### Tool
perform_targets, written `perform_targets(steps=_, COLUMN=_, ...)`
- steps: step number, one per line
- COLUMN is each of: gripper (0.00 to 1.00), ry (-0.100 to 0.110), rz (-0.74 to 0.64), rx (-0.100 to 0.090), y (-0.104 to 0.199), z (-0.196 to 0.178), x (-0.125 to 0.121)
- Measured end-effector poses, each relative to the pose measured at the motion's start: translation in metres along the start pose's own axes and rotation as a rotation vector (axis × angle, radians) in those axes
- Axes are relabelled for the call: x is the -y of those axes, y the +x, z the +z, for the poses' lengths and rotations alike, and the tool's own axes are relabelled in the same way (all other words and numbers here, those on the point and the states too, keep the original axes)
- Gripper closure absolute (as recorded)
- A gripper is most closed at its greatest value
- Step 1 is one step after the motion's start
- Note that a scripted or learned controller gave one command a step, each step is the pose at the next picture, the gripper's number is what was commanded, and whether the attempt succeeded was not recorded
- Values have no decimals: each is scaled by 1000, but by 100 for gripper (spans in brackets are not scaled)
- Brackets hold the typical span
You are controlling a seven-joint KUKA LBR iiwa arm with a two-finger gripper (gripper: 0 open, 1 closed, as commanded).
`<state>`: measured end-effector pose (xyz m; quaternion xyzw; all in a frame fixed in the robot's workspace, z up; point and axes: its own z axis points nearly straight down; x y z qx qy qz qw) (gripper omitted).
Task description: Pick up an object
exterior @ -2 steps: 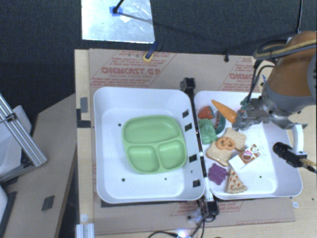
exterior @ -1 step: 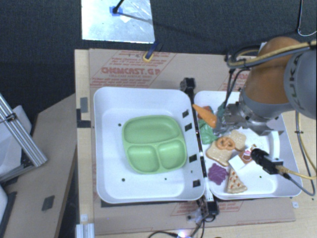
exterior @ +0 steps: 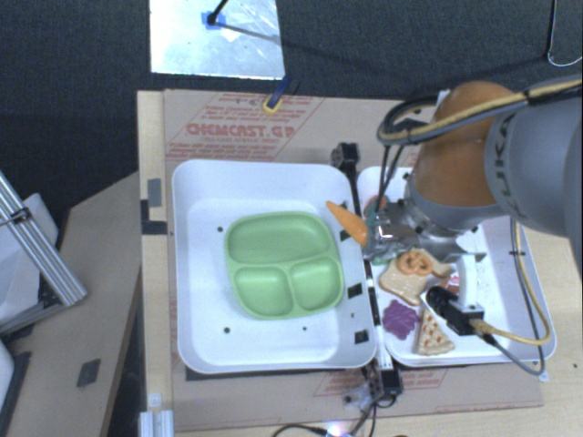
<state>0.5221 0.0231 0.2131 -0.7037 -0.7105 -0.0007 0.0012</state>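
An orange carrot (exterior: 347, 221) sits tilted at the right wall of the left bin (exterior: 196, 244), over the divider between the bins. My gripper (exterior: 379, 230) hangs just to its right, at the left edge of the right bin (exterior: 524, 321). The carrot's right end reaches the gripper, and I cannot tell whether it is gripped. Just below the gripper lie a slice of toast (exterior: 403, 285) and a pretzel (exterior: 415, 262) on top of it. Nearer the front of that bin are a purple piece (exterior: 398, 318) and a pizza slice (exterior: 432, 335).
A green divided plate (exterior: 282, 264) lies in the middle of the left bin. The grey arm with its orange band (exterior: 460, 153) covers much of the right bin's far half. A cardboard sheet (exterior: 241, 126) lies under both bins.
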Motion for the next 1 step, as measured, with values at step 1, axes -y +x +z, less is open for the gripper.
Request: perform_targets(steps=1, gripper=100, ry=0, rz=-2, rx=0, y=55, z=-14, x=25)
